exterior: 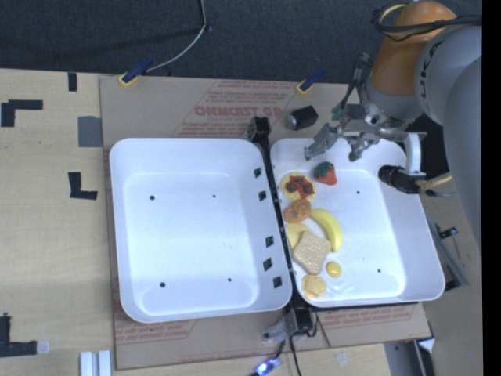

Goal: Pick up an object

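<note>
While the gripper (341, 144) hovers open, banana (329, 228) lies diagonally, upper-left to lower-right.

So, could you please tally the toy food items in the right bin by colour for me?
Red: 1, the strawberry-like piece
Yellow: 4, the banana, small round piece, a piece beside the cracker and a piece at the near rim
Tan or orange-brown: 2, the cracker and round piece
Mixed dark red and yellow: 1, the topped piece
Total: 8
</note>
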Motion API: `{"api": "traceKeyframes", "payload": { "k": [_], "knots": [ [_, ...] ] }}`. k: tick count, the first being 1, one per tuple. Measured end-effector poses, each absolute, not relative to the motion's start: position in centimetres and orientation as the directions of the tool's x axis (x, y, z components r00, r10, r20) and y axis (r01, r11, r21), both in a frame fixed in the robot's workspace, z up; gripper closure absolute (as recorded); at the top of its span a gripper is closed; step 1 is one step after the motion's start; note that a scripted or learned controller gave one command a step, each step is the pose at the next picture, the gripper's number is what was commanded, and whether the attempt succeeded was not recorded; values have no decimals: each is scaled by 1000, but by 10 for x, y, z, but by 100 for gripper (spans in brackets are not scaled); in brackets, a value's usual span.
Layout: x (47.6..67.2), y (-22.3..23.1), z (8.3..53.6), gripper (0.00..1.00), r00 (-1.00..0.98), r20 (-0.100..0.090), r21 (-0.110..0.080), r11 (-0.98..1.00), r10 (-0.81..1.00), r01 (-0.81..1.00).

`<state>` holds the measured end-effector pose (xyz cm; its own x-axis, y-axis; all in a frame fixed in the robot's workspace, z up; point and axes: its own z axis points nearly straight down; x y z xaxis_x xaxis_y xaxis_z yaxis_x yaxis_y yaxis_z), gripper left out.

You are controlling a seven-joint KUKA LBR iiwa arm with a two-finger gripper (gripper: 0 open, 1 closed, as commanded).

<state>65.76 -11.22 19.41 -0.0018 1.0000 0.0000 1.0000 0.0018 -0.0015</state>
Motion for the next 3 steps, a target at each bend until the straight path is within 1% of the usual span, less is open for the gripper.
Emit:
{"api": "traceKeyframes", "payload": {
  "k": [1, 2, 3],
  "knots": [
    [632, -122, 81, 0, 0, 1, -4, 0, 1000, 1000],
    [650, -112, 84, 0, -2, 0, 0, 2, 1000, 1000],
    [668, -99, 85, 0, 0, -3, -5, 0, 1000, 1000]
  ]
}}
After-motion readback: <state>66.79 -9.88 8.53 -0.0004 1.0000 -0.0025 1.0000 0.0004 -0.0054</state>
